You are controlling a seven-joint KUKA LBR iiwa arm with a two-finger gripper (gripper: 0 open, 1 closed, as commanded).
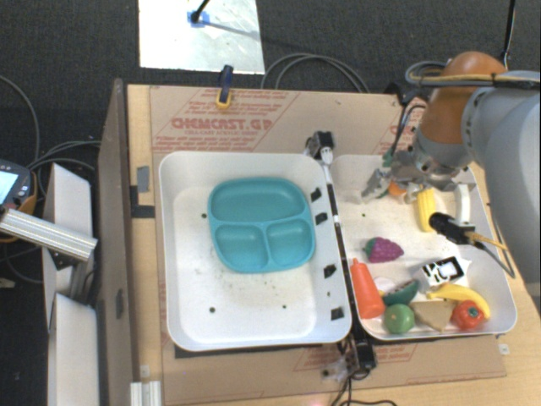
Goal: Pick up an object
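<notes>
The grey arm's gripper [382, 182] is hovering low near the right white bin's [499, 271] far edge, jaws' state impossible to tell, beside a yellow plastic corn cob [426, 208], while toy foods are crowding the near edge, leaving the bin's middle open.

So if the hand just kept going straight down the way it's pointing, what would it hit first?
Probably the bare white floor of the right bin. The hand points down and leftward near the bin's upper part; the purple grapes lie nearer the camera, likely off that line. Depth is unclear.
</notes>
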